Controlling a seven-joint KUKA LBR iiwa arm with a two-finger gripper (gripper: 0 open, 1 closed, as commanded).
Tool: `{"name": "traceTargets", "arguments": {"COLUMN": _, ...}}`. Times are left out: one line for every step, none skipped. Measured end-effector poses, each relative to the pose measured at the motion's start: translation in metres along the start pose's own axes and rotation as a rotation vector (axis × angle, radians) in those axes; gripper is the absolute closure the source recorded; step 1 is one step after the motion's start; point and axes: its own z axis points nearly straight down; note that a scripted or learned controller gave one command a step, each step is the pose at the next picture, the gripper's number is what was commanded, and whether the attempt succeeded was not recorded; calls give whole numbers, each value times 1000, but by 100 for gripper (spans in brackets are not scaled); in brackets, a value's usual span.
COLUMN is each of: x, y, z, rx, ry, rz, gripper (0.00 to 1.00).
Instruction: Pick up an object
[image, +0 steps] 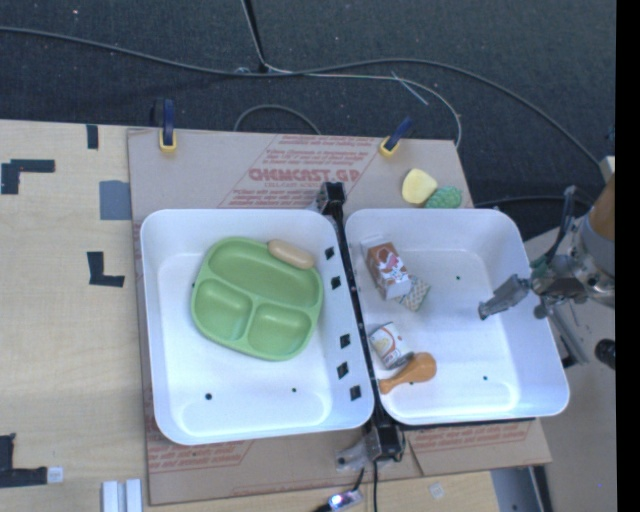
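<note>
Hanging at the right bin's (520, 245) right wall, the tool (497, 299), grip state unreadable, has the small carton (392, 271) lying leftward, up-bin.

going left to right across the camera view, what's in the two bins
green divided plate → tan oblong piece on its rim → small carton → orange drumstick-shaped toy → gripper

Green three-compartment plastic tray (258, 298) in left white bin (170, 380); tan oval bread roll (291, 254); orange wooden spoon (410, 371); yellow sponge (419, 185).
</note>
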Motion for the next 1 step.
{"name": "traceTargets", "arguments": {"x": 0, "y": 2, "z": -4, "rx": -8, "ry": -2, "rz": -2, "gripper": 0}}
